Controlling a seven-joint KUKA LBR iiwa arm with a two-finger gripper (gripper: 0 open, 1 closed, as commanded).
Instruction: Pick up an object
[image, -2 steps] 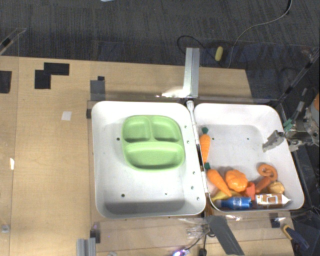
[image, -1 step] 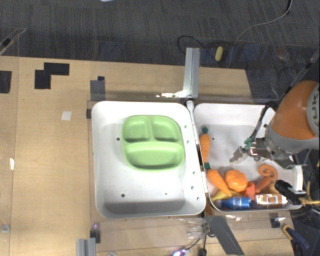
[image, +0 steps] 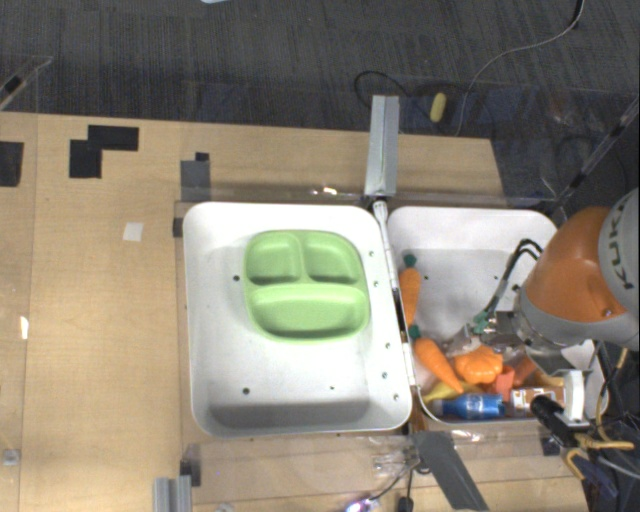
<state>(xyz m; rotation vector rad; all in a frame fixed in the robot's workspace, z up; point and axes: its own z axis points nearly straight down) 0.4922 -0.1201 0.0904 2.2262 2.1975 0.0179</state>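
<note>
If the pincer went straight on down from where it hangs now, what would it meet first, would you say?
Probably the orange toy in the pile at the near end of the right bin, directly under the pincer. Depth is hard to judge from above, so the carrot beside it is possible.

Even, fairly bright overhead light. The two shallow white plastic bins (image: 200, 330) show mild glare on their walls, with a soft grey shadow along the left bin's near wall. The pale wooden surface (image: 90, 330) is evenly lit. Detail is slightly soft throughout.
</note>
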